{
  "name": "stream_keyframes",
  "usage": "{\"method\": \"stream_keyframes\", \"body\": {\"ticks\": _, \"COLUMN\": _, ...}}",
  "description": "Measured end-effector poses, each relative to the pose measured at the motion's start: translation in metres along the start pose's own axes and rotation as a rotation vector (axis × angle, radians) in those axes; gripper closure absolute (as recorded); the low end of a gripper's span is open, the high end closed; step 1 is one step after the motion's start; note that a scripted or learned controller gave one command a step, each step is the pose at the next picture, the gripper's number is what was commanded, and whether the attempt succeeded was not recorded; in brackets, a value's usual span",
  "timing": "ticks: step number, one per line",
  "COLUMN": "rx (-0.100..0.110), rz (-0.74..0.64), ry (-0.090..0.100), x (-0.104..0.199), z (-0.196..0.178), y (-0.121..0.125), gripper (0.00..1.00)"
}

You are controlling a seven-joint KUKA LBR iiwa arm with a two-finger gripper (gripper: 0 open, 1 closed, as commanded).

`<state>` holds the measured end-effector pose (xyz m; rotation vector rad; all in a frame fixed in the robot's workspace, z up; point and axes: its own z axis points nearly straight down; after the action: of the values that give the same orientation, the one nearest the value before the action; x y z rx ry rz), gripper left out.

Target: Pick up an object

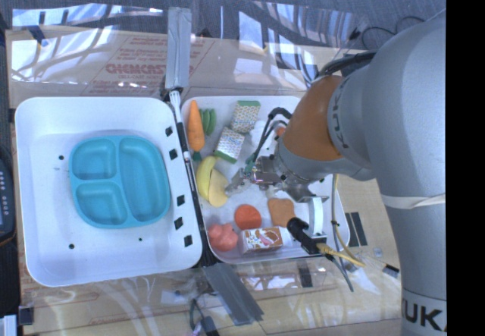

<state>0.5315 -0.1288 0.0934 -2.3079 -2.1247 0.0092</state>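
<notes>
My gripper (244,176) hangs over the right bin (224,102), close beside the right edge of a yellow banana (208,181). Nothing visible is held in it. Just below it lie an orange-red tomato (247,216) and a tan toast slice (281,211). Further toward the front sit a pink-red apple (221,237) and a small printed carton (263,239). At the back of the bin are an orange carrot (195,124), a green pod (208,120) and two green-and-white blocks (245,116) (229,145). The arm hides the bin's right part.
The left bin (30,175) holds a blue divided plate (119,180). A grey taped divider (179,54) runs between the bins at the back. Brown cardboard under clear film lies behind and in front of both bins.
</notes>
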Motion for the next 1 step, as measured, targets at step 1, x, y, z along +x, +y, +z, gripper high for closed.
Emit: {"method": "stream_keyframes", "body": {"ticks": 1, "rx": 0.0, "rz": 0.104, "ry": 0.001, "x": -0.036, "z": -0.0168, "y": 0.0028, "gripper": 0.0}}
